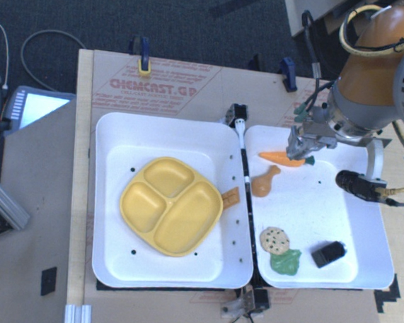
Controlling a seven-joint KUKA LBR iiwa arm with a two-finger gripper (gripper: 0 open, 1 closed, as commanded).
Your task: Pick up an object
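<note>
The bench is covered by a brown cardboard sheet (159, 86) with red printed letters, fixed at the far edge by blue clamps (145, 51). Around it the floor is dark grey carpet (96, 5), with thin cables lying at the left. Two white bins stand side by side on the cardboard. The left bin (105, 205) holds a yellow divided plate (171, 205) with three compartments. In the right bin (366, 230) an orange carrot (279, 157) lies near the far wall, and the gripper (301, 151) stands directly over its right end, low and probably touching it. How wide the gripper stands I cannot tell, because the wrist covers that part. Just beside the carrot, toward the near side, lies a tan drumstick toy (263, 182). Near the front wall are a cookie (275, 239), touching a green leaf piece (285, 262), and a black block (329, 253), well apart from the carrot.
</note>
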